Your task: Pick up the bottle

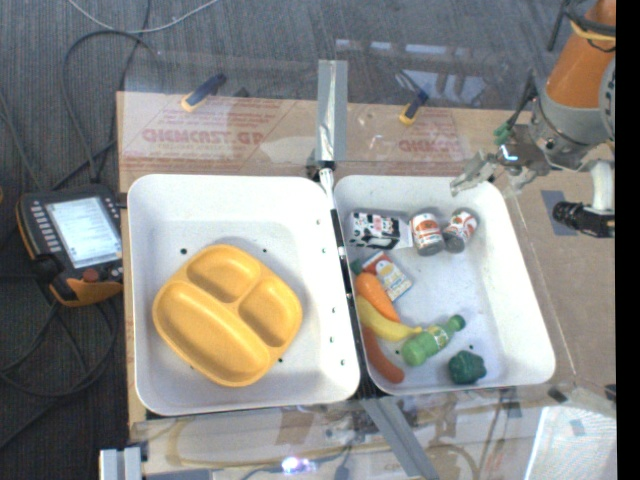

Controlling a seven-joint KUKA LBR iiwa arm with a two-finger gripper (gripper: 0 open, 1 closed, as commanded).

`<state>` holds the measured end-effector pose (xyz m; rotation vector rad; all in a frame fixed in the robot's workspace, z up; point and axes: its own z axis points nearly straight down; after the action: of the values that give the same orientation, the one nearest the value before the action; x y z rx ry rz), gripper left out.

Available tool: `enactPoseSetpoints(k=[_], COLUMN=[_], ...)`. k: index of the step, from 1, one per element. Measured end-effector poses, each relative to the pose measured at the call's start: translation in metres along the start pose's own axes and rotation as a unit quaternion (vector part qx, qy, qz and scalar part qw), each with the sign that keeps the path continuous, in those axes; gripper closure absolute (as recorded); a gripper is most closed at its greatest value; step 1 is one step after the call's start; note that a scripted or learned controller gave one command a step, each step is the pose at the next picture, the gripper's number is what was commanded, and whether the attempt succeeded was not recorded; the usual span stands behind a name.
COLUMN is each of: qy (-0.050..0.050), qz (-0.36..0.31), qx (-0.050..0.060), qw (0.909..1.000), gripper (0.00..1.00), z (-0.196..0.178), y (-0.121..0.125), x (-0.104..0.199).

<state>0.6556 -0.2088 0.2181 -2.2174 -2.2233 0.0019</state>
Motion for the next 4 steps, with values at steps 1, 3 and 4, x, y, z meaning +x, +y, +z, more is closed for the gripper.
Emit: enactPoseSetpoints(k=[1, 3, 4], qy=[-0.001, 0.001, 0.001], qz=[-0.027, -0.082, -0.07], qx=[0.001, 0.001, 0.001], qw=[0.9996, 0.9967, 0.9976], gripper=[0.0, 0.0, 0.0], z=[0.047, 0.101, 0.052], y=[-0.065, -0.113, -0.16], x=[0.011, 0.069, 0.08])
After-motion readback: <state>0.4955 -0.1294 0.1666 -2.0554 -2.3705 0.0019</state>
